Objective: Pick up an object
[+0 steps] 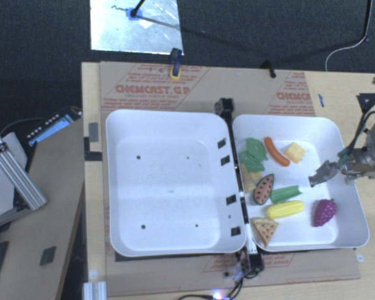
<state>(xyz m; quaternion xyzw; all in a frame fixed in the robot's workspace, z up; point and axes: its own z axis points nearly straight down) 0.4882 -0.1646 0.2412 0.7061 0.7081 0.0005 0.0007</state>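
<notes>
The right bin [344,133] holds several toy foods: a green leafy piece [254,153], an orange sausage [276,150], a yellow cheese block [294,152], a brown fig half [263,189], a green cucumber [286,193], a yellow corn cob [285,209], purple grapes [324,212] and a pizza wedge [264,229]. My gripper [316,178] reaches in from the right over that bin's right part. It hovers just right of the cucumber and above the grapes, with nothing seen in its grasp.
The left bin [169,183] lies beside the right one, with black clips [227,161] along the shared edge. Cardboard [194,86] lies under both bins. A cable [347,42] runs across the dark floor at the back right.
</notes>
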